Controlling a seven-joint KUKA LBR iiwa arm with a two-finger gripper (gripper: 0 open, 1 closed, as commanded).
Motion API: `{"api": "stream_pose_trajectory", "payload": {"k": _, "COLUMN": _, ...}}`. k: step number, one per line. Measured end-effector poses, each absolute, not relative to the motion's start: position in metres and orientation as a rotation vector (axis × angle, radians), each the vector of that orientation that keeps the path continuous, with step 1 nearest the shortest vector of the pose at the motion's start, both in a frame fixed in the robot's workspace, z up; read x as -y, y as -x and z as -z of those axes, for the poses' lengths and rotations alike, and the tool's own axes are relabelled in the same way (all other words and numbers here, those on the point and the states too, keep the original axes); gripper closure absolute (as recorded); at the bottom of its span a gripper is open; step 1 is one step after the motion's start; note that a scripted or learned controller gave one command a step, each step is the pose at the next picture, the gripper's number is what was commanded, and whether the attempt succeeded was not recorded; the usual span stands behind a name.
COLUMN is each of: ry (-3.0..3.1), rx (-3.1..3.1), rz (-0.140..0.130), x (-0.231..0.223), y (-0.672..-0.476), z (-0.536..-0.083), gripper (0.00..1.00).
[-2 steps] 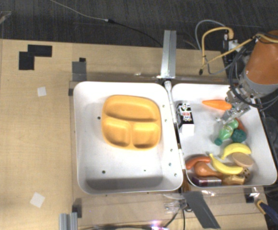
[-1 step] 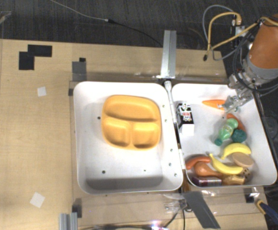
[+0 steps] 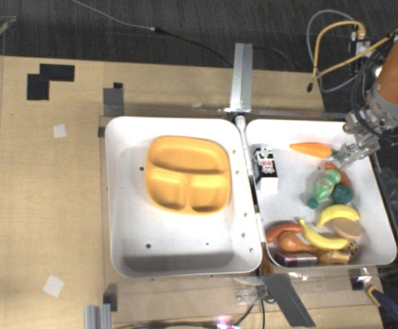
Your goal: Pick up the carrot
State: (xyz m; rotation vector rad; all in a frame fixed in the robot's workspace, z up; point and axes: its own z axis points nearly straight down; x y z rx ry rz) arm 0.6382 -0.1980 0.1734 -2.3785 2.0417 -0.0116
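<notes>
Orange and tapered, the carrot lies near the back wall of the right bin, its pointed end toward the middle divider and its thick end toward the arm. The pincer hangs just beside that thick end, low over the bin, and nothing sits between its fingers; whether they are spread or closed I cannot tell at this size. A green bottle and a cluster of bananas crowd the bin's front half, well apart from the carrot, while a yellow divided tray rests in the left bin.

The step in hand looks like the approach. Next, the pincer would need to shift toward the carrot's middle, line its fingers across the narrow body, settle down around it, and close before lifting.
</notes>
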Motion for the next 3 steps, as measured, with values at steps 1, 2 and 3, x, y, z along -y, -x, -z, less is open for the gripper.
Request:
{"api": "stream_pose_trajectory", "payload": {"k": 1, "ry": 2.522, "rx": -1.862, "rz": 0.009, "x": 0.197, "y": -0.671, "z": -0.218, "gripper": 1.0}}
{"api": "stream_pose_trajectory", "payload": {"k": 2, "ry": 2.577, "rx": -1.794, "rz": -0.009, "x": 0.196, "y": -0.563, "z": -0.108, "gripper": 1.0}}
{"api": "stream_pose_trajectory", "payload": {"k": 3, "ry": 2.505, "rx": -1.883, "rz": 0.016, "x": 0.194, "y": -0.646, "z": -0.182, "gripper": 1.0}}
